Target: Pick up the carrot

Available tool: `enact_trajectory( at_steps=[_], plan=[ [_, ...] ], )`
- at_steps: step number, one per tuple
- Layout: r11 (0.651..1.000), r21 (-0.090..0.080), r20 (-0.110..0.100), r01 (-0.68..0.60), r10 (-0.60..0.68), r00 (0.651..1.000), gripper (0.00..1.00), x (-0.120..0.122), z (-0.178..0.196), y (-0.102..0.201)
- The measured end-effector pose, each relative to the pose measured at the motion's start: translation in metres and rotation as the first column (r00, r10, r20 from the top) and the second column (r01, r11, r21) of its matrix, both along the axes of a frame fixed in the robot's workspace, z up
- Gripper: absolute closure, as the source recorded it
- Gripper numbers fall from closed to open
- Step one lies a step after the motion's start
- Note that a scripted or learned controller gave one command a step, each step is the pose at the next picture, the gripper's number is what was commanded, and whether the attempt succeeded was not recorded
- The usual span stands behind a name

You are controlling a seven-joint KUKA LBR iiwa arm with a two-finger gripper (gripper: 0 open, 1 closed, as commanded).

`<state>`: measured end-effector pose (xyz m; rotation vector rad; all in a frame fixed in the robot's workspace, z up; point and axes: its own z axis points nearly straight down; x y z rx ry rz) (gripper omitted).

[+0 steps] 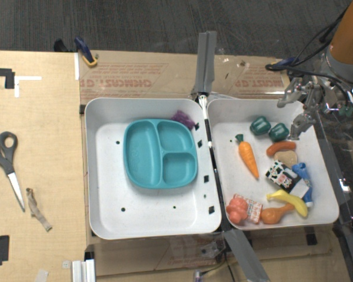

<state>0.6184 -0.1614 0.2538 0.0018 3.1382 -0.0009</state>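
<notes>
The carrot [247, 158] lies in the right bin [223, 175], orange with a green top pointing to the back, left of the other toy foods and apart from them. My gripper [294, 111] hangs over the bin's back right corner, above and to the right of the carrot. Its two metal fingers stand apart, open, with nothing between them. One fingertip [299, 126] is close to a green pepper [279, 132].
Right of the carrot lie a second green pepper [260, 125], a sausage [280, 148], a cow-print carton [280, 176], a blue bottle [302, 182], a banana [289, 202], a drumstick [273, 215] and a pink fruit [237, 209]. The left bin holds a teal divided plate [162, 154].
</notes>
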Motion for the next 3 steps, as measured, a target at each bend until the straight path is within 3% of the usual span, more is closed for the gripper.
enact_trajectory(
  at_steps=[1,2,3],
  plan=[
    [0.986,0.001,0.002,0.166,-0.166,0.986,0.00,0.014,-0.160,0.051],
    [0.987,0.000,0.007,0.163,-0.163,0.987,1.00,0.016,-0.149,0.052],
    [0.999,0.001,0.002,0.047,-0.047,0.999,1.00,-0.005,-0.061,0.105]
  ],
)
